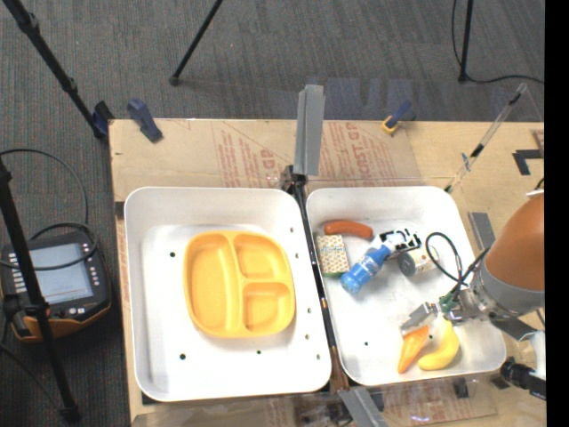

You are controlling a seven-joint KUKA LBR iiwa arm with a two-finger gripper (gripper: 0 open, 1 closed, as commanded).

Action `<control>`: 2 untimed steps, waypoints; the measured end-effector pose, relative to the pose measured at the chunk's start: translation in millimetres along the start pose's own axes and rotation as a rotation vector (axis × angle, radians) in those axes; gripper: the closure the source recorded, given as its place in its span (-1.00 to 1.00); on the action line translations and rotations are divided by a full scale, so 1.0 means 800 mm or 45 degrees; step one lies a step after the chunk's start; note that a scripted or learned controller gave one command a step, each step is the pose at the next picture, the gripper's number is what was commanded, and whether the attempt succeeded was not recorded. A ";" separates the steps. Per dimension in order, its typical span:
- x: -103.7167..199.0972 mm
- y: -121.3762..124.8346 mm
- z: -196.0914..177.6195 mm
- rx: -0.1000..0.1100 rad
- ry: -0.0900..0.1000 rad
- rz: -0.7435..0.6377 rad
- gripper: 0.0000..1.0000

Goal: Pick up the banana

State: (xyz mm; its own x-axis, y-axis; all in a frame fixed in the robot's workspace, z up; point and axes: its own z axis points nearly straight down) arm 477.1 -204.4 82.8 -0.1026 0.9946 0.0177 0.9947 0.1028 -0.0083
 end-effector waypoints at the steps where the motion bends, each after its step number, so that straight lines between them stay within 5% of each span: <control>1: -0.004 0.000 -0.010 0.000 -0.006 0.009 1.00; 2: -0.008 0.012 -0.153 -0.005 -0.018 0.606 1.00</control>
State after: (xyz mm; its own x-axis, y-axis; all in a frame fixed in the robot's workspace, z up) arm 488.2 -211.5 205.0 0.3641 0.9314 -0.0009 0.9313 -0.3641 -0.0085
